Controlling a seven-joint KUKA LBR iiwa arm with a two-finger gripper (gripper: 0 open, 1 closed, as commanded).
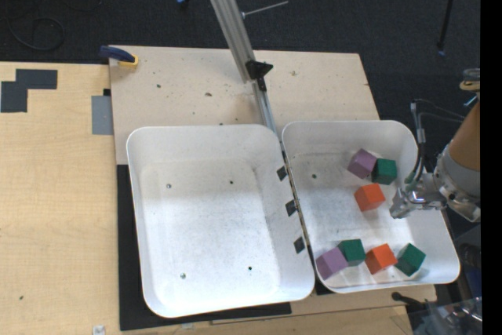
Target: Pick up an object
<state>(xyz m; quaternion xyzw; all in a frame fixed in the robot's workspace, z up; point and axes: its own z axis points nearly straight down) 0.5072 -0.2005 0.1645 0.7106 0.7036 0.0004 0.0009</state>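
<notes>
Gripper [400,208] sits low at the right bin's [337,139] right wall; finger state not discernible; nothing seen held; orange cube [369,197] lies just left of it, apart.

I am finding no text, label, brand, number or sign that can be read anywhere in this view. I am seeing only a small black-and-white checker pattern on the far tip of the metal rail [235,27], and it is carrying no letters.
</notes>
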